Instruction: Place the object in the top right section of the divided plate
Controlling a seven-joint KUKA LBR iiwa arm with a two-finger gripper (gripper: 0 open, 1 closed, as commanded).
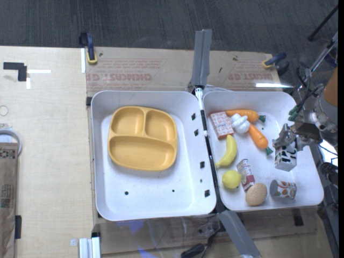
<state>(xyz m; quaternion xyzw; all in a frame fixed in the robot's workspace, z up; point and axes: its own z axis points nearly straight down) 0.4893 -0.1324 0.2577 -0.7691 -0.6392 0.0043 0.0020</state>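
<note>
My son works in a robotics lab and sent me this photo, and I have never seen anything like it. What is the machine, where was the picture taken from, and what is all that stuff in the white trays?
The picture comes from one camera fixed above the bench, looking down at a slant. The machine is a robot arm reaching in from the right; its gripper hangs over the right bin, right at a small black-and-white carton. Whether it truly holds the carton is hard to tell. That bin also contains toy food: a banana, a lemon, two carrots, an egg, a can, a red-checked box and a small cup. The left bin holds a yellow divided plate, where one item should go.
</note>
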